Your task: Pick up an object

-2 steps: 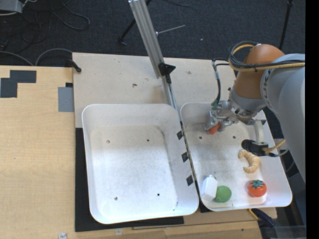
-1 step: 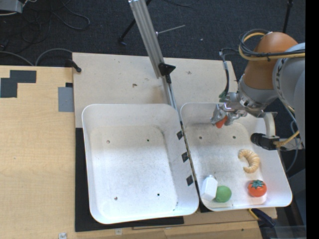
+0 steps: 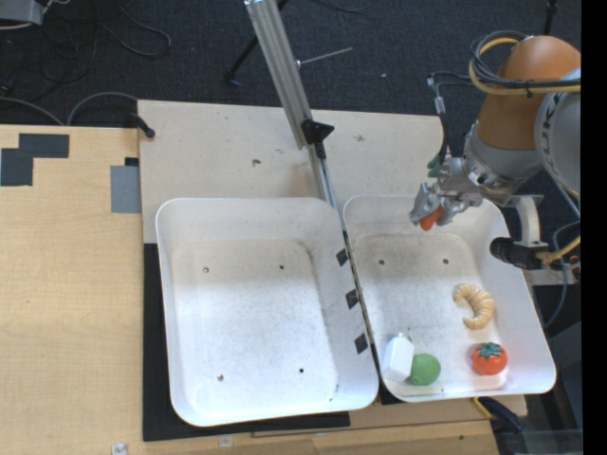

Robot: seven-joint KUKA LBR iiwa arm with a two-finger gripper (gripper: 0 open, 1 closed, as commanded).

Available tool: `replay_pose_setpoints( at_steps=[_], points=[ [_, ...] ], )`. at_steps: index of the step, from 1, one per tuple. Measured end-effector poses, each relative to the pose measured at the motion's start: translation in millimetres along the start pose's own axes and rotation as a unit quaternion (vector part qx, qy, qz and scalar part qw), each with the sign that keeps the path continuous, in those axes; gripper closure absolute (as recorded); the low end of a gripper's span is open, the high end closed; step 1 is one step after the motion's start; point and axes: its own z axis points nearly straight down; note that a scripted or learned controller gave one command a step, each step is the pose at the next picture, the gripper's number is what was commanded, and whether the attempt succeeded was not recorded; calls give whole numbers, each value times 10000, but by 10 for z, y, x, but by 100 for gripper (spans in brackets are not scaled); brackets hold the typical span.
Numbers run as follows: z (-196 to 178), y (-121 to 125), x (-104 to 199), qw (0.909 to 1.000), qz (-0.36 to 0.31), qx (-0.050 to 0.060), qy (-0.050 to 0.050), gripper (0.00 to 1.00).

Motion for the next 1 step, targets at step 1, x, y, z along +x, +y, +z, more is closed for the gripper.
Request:
replay_pose_setpoints(
  at_steps=[1],
  points=[
    [-535,10,-13,10000,-10,-9,-3,100]
  ],
)
